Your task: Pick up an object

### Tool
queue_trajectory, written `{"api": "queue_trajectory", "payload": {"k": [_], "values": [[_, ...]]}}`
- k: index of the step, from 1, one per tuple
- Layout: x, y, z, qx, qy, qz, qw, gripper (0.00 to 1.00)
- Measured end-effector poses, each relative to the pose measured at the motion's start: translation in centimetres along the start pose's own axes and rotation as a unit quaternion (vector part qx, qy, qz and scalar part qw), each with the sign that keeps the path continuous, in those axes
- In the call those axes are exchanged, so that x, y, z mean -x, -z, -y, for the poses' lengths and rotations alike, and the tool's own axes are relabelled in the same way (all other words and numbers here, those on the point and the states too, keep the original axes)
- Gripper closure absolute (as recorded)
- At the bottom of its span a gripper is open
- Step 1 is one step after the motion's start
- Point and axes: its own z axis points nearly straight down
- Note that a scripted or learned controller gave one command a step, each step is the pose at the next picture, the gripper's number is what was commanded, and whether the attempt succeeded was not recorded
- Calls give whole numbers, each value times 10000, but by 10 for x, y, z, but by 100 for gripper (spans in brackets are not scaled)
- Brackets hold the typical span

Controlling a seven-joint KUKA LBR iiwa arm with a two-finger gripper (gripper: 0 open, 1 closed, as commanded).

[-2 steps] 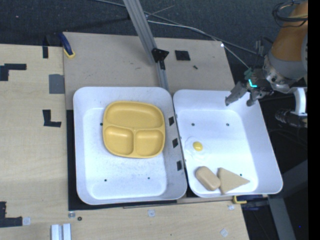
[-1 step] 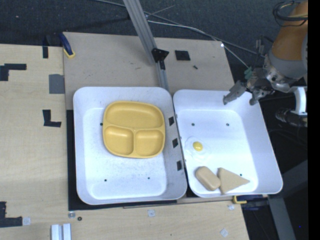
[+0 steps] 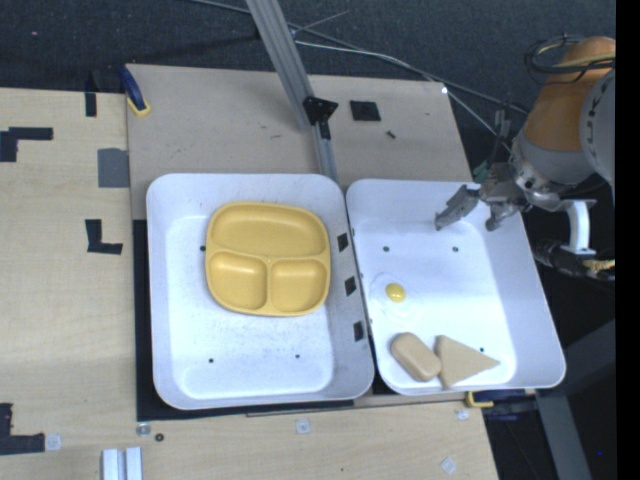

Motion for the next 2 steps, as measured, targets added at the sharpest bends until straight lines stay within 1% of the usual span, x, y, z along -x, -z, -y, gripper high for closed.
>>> {"api": "queue_trajectory", "payload": {"k": [1,2], "values": [[4,-64,0,-1,2,-2,10000,0],[3,-89,0,29,7,7,10000,0]]}}
